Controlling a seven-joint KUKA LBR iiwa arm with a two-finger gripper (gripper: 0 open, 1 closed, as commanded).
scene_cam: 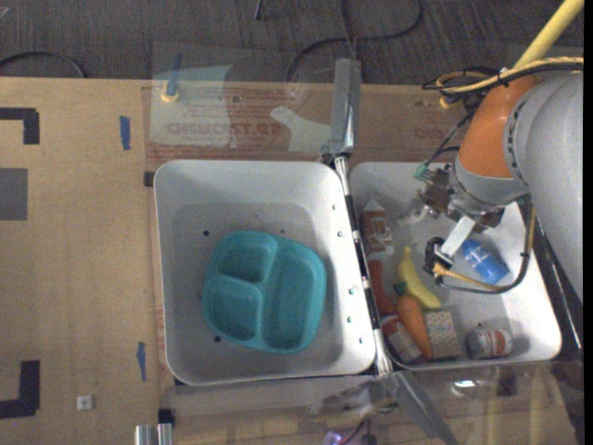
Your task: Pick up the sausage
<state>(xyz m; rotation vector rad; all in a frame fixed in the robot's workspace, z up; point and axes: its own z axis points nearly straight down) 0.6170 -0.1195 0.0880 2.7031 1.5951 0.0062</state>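
Right bin [524, 309] crowded, sausage [377, 290] tight on its left wall by banana [417, 281], claw [428, 202] apart to upper-right, grip state can't tell.

Tan bench top [74, 276] seen from above, marked with black tape corners [28, 126] and short blue tape strips [124, 133] on left side. Clear plastic sheet [232, 109] taped down at far edge. Grey carpet floor [139, 17] seen beyond, black cables [37, 56] looped across it. Whole lot lit softly, evenly.

The sausage [379, 290] lies against the left bin wall [359, 202]; the banana [419, 284] and carrot [414, 324] crowd its right side, leaving only the top open.
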